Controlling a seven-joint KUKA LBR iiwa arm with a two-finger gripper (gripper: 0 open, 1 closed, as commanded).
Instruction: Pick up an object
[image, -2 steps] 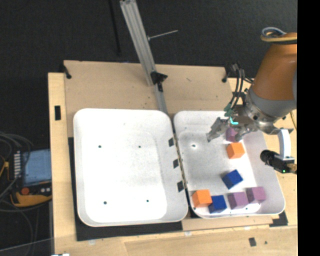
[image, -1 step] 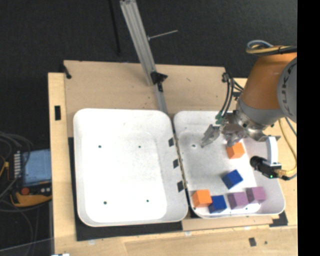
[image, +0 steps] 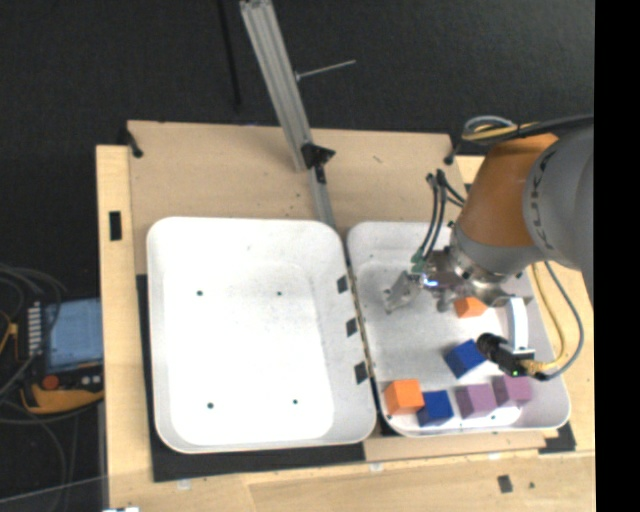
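My arm (image: 510, 200) is reaching in from the right and is blocking the upper right part of the right bin (image: 385, 250), so whatever is lying under it is hidden from me. My gripper (image: 404, 291) is hanging low over the bare upper left floor of that bin, small and grey against the white, and I am not able to tell whether it is open or closed. A small orange block (image: 468, 308) is peeking out from beneath my wrist, only partly showing, near the gripper on its right. The other blocks are lying toward the near edge of the same bin, well apart from the gripper. A blue block (image: 463, 358) is sitting alone right of the middle. Along the near wall an orange cube (image: 404, 395) is touching a blue cube (image: 436, 407), with a purple block (image: 476, 400) just beside that and a paler purple block (image: 518, 390) further right, its outline hard to make out. The left bin (image: 250, 330) is lying beside the right one, with black clips (image: 352, 325) sitting along the seam between them. A grey metal rail (image: 283, 90) is slanting down toward the bins' far edge, its upper end being cut off by the top of the view. Off the bench (image: 220, 170) at the left, a blue box (image: 76, 333) is sitting half in shadow
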